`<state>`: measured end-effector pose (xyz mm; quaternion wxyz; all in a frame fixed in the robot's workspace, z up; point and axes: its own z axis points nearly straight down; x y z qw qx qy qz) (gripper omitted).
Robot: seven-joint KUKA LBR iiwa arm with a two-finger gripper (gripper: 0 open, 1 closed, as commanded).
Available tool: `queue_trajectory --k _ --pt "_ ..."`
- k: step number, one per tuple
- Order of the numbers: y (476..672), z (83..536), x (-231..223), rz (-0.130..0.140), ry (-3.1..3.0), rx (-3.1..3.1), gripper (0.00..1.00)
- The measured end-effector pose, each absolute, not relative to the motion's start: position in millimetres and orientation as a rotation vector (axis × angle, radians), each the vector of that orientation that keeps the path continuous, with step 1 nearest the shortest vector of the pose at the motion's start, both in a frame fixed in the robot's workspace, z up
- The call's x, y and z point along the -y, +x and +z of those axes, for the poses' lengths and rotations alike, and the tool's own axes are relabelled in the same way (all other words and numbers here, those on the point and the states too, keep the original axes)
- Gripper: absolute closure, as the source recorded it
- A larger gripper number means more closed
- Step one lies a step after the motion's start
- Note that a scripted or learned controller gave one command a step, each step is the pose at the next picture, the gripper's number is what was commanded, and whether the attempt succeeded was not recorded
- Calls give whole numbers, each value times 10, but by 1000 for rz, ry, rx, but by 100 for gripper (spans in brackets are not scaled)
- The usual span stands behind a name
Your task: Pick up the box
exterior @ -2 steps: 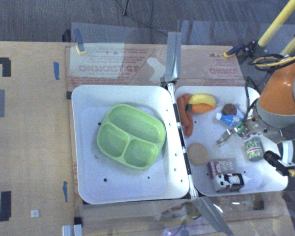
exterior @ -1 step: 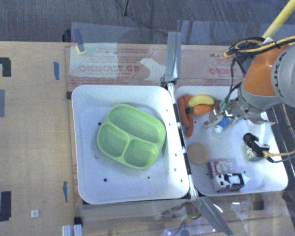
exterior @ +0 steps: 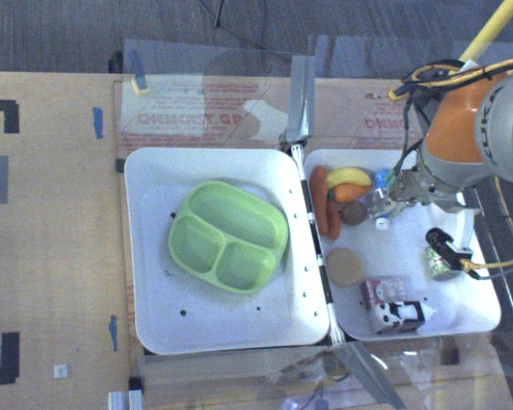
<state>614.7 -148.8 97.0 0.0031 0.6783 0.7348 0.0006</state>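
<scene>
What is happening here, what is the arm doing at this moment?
The gripper hangs in the right bin, beside the banana at its far side. The box it should pick up lies apart from it near the bin's front edge, untouched. A green divided plate sits in the left bin.

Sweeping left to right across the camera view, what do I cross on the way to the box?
Green divided plate → reddish sausage → box. The tan disc is left out, since it overlaps the sausage's span.
</scene>
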Motion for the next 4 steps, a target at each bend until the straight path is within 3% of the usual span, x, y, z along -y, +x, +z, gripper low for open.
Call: queue_trajectory --k 1,2,3,4 --pt "6678 1878 755 2 2525 -1867 100" --pt "6686 1980 736 0 2518 -1872 100" --pt "6497 1841 176 -5 2525 -1874 100" --pt "6505 1831 487 -11 2447 -1979 100"
